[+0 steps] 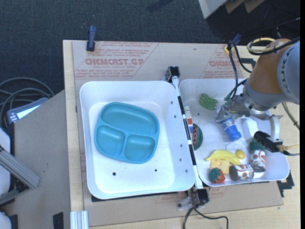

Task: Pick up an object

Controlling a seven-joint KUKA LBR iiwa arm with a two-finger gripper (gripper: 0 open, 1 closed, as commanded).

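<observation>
Grey arm's gripper (228, 114) is down in the right white bin (281, 173), touching the blue plastic bottle (231, 129) mid-bin; open or closed, cannot tell. Green knobbly toy (208, 101) lies near the bin's far edge, yellow banana (224, 155) near its front edge. Left white bin (90, 97) carries a blue sectioned tray (127, 132).

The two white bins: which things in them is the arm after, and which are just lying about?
Part of the job:
- small toys in the right bin: blue bottle, yellow banana, green knobbly piece, red-and-white can
- gripper

Just lying about:
- blue three-compartment plastic tray in the left bin
- blue clip
</observation>
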